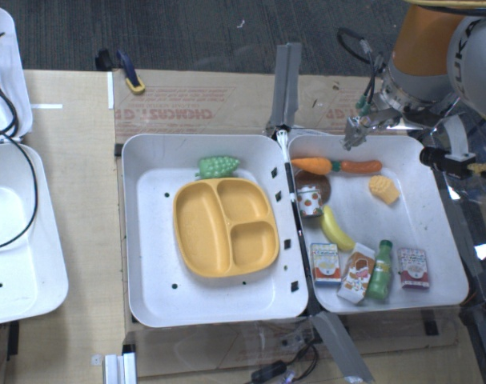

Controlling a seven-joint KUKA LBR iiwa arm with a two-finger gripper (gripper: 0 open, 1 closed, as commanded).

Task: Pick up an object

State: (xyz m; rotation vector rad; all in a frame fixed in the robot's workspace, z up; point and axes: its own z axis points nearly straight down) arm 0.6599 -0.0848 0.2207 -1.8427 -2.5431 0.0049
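My gripper point(356, 133) hangs over the far rim of the right bin point(443, 214), just above and behind the food toys. Closest to it lie an orange carrot point(311, 166) and a red-orange sausage point(361, 166), end to end along the far wall. A yellow waffle-like piece point(383, 189) sits to their right. A brown jar point(311, 195) and a banana point(335, 228) lie near the bin's left wall. Along the near wall stand three small cartons point(325, 262) point(356, 272) point(413, 267) and a green bottle point(380, 270). Nothing is visible in the gripper.
The left bin point(142, 238) holds a yellow divided plate point(225, 226) and a green bunch of grapes point(218, 166) at its far side. A grey post point(287, 78) rises between the bins. White trays with black cables point(10, 214) lie at far left.
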